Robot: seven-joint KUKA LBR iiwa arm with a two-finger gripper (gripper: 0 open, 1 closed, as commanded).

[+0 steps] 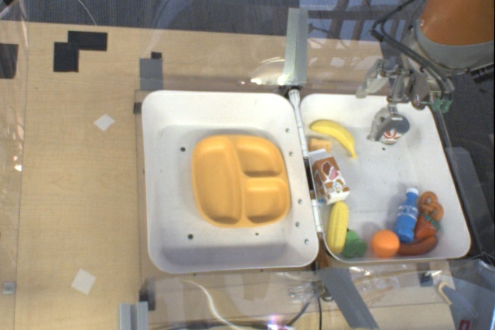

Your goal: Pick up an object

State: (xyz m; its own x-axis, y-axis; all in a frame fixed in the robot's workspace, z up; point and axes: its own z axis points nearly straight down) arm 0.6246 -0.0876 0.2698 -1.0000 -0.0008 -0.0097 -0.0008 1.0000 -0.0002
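gripper [389, 127] hovering upper right, finger state: cannot tell | banana [335, 136] lying nearby: light, stiff, smooth plastic | gripping across its mid-curve is advised

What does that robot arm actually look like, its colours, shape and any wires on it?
The arm is a rounded body with a glossy orange dome above a grey collar. Thin black cables loop along its side. Beneath hangs the small metal gripper, silvery grey, with a round tip marked white and red.
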